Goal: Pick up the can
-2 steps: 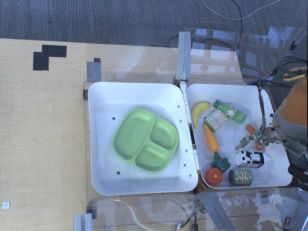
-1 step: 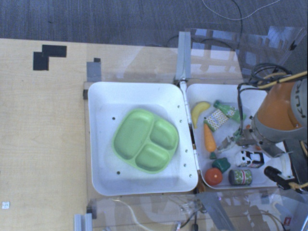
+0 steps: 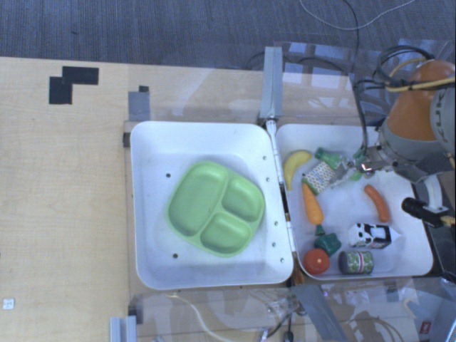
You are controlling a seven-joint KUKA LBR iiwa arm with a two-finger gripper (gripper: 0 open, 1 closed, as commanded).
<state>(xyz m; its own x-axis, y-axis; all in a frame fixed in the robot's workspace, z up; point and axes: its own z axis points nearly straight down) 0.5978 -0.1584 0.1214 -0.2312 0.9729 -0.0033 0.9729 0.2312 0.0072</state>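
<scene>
Your grey arm's gripper (image 3: 358, 168) is blurred over the right white bin (image 3: 422, 262); you cannot tell its state. One small green-labelled can (image 3: 355, 262) lies near the front wall, beside one red tomato (image 3: 316, 261).

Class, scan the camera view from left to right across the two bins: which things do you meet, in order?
Green divided plate → banana → carrot → tomato → can → cow toy → sausage → gripper, where the arm enters from the right.
</scene>
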